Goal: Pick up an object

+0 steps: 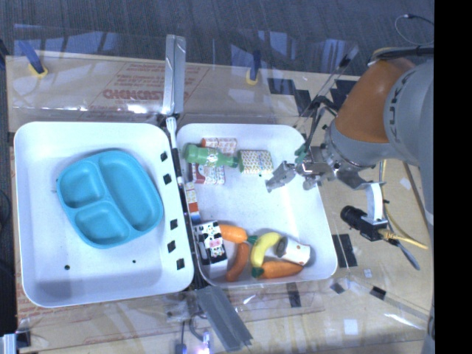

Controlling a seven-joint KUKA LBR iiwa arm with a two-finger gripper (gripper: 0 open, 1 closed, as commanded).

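Note:
My gripper (293, 178) hangs over the right side of the right bin (313, 205), with its two fingers spread apart and nothing between them. Below it, along the bin's front wall, lie a yellow banana (262, 246), two orange carrots (237, 260), a white cup (295, 252) and a black-and-white carton (213, 242). At the back of the bin sit a green bottle (209, 156), a patterned packet (255, 161) and a red-and-white box (214, 172).
The left bin (44, 271) holds a blue divided plate (110, 197). A metal divider (175, 76) runs between the bins at the back. The grey and orange arm (387, 116) reaches in from the right.

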